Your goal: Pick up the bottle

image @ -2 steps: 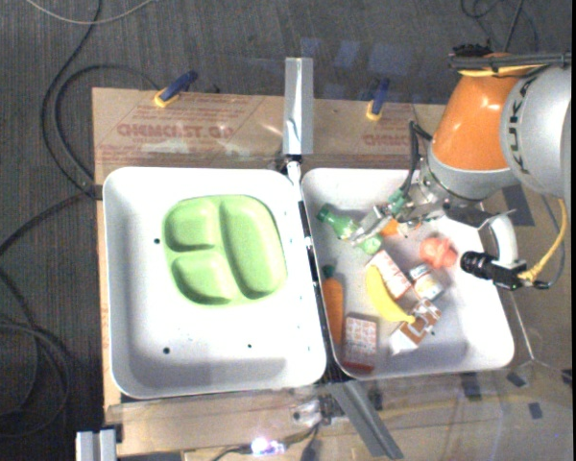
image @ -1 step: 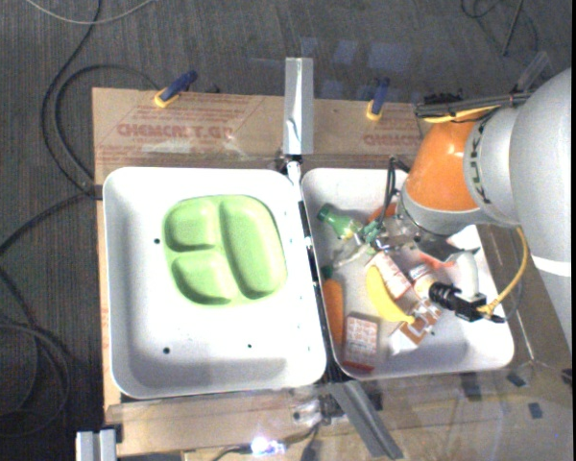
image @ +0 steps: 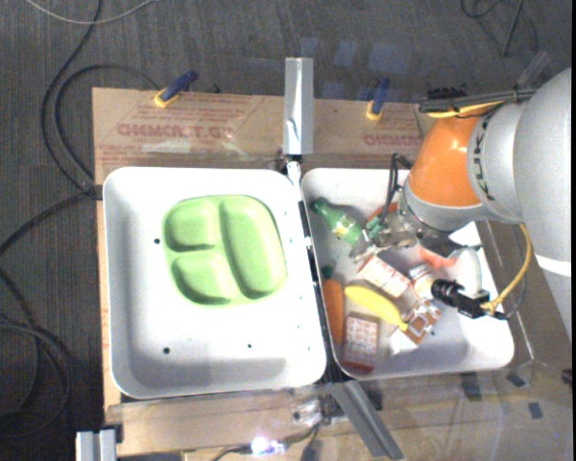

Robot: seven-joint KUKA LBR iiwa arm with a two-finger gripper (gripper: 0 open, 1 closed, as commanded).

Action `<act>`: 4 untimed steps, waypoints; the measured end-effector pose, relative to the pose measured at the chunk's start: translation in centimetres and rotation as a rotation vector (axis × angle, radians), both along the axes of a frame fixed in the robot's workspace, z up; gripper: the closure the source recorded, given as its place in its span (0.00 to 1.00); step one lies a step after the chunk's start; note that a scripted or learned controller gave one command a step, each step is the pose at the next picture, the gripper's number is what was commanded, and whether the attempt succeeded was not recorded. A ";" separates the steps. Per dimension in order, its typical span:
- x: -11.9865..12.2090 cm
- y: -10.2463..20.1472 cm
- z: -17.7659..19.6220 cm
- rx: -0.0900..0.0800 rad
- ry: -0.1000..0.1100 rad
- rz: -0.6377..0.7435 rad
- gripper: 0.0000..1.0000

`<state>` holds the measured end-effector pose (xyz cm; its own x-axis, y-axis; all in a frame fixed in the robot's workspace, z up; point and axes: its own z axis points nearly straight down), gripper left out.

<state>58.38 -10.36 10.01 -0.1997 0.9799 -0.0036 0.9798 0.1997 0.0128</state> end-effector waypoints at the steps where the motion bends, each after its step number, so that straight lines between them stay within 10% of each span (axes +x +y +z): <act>1: 3.9 8.4 8.3 -0.001 0.015 -0.155 1.00; 2: 3.9 8.4 9.1 -0.005 0.017 -0.154 1.00; 4: 2.5 -9.6 30.4 -0.007 0.013 0.332 1.00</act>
